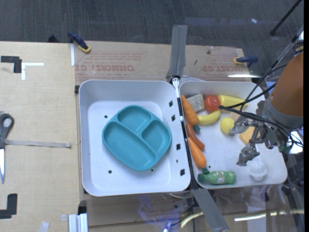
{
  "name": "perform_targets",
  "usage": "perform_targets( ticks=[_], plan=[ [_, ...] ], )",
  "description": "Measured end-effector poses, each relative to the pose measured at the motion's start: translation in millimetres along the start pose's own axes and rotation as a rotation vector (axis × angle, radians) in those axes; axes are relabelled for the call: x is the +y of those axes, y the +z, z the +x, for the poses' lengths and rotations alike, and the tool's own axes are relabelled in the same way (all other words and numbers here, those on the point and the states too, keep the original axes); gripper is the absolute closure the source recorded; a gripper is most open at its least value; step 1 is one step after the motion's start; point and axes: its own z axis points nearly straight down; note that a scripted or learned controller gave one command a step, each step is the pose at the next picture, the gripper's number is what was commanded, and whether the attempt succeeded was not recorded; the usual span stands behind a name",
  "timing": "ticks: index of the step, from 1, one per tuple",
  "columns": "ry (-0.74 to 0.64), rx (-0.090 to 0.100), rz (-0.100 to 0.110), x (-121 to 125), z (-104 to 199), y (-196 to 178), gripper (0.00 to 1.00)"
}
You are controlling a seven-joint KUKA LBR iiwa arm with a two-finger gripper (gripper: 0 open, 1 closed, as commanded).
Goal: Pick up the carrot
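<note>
Pincer (248,154) of grey metal hangs over the right shallow white bin (277,175), toward its four o'clock side, with nothing between its fingers; whether they are spread or closed cannot be told from this slant. Its grey arm with the orange band (292,88) comes in from three o'clock.

Two long orange plastic carrots lie along the nine o'clock wall of that bin: one carrot (189,111) near the top, the other carrot (196,151) below it, both well apart from the pincer. Between them lies a thin red chilli-like piece (194,137).

At twelve o'clock in the bin sit a red tomato (212,103), a yellow banana (209,118), a yellow lemon (227,125) and a speckled grey sponge block (195,102). A green plastic bottle (218,178) lies on its side at six o'clock.

The left white bin (87,144) holds a teal divided plate (137,137). Scissors (4,129) rest on the wooden tabletop (38,178) at nine o'clock.
</note>
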Motion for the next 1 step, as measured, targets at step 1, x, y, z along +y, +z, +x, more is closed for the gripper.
perform_targets(
  ticks=[1],
  plan=[
    [0.187, -0.002, 0.0, -37.0, -31.6, 66.6, 0.0]
  ],
)
